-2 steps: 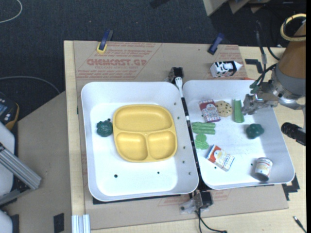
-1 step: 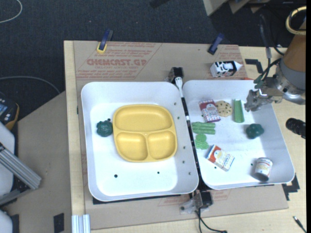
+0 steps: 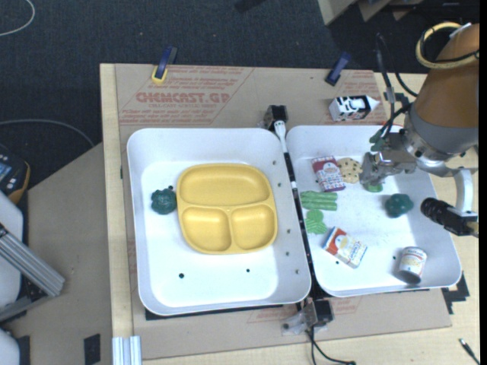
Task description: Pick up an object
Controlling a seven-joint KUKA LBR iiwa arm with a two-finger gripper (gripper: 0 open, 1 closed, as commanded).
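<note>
Nearest the camera, along the front of the right bin (image 3: pixel 449 268), we see a small tin can (image 3: pixel 412 264) lying on its side and, to its left, a red-and-white packet (image 3: pixel 345 247). Further back in that bin lie two green pieces (image 3: pixel 316 210) near the left wall, a red-labelled packet (image 3: pixel 329 173), a speckled round cookie-like piece (image 3: pixel 349 168) and a dark green lump (image 3: pixel 398 204). The left bin (image 3: pixel 144 265) carries a yellow divided tray (image 3: pixel 227 206) with a dark green toy (image 3: pixel 163 201) just beside its left edge. Behind the bins, a black-and-white item (image 3: pixel 354 107) sits on the desk (image 3: pixel 190 93). Our arm (image 3: pixel 449 90) reaches in from the right, and the hand (image 3: pixel 374 175) is low over the back of the right bin, just right of the cookie piece and near a small green thing (image 3: pixel 373 188) at its tip. We cannot tell whether the hand is apart or together, since its own body masks the tips, and nothing is visibly held. We judge this to be the approach or descent onto a target, probably that small green thing. The next move calls for settling squarely over it, closing, and lifting without nudging the neighbouring pieces.
</note>
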